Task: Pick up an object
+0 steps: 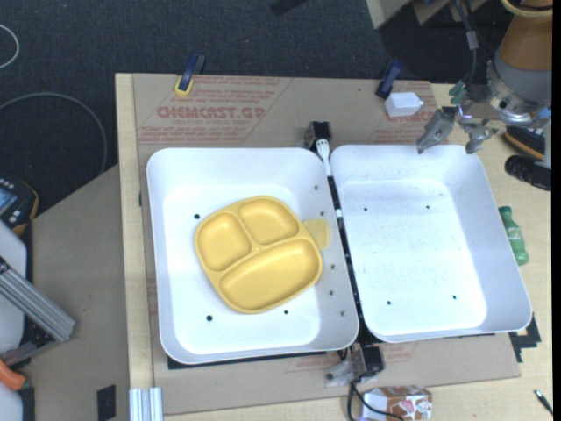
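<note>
A yellow divided plate [257, 253] with three compartments lies flat in the left white bin [175, 191], slightly right of the bin's middle. My gripper [456, 132] hangs above the far right corner of the right white bin [421, 235], well away from the plate. Its two grey fingers [432, 134] are spread apart with nothing between them. The arm, grey with an orange band [529, 38], comes in from the upper right.
The bins sit side by side on a cardboard-covered bench, with black clips between them at back and front. A white block [403, 104] lies behind the right bin. A green object [514, 235] lies by the right bin's right rim.
</note>
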